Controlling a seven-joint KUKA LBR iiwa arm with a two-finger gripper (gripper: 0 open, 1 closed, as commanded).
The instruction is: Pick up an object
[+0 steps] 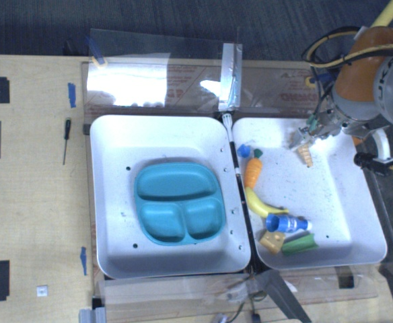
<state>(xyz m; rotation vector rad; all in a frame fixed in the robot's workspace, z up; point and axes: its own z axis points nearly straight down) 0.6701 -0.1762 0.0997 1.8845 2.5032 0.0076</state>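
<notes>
We see the gripper (304, 140) hanging at the right bin's (358, 247) one o'clock corner, just above a small tan piece (307, 156). Whether it grasps anything, we cannot tell. Toy carrot (252, 172), banana (257, 204), blue bottle (287, 223) lie around seven o'clock. We judge this the approach step; next comes a descent onto the tan piece.

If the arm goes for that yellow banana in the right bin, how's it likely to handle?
The banana looks like smooth moulded plastic, so probably light, stiff and a bit slippery. Its curve may make it pivot when pinched. It lies against the carrot and blue bottle, so those would likely shift.
</notes>
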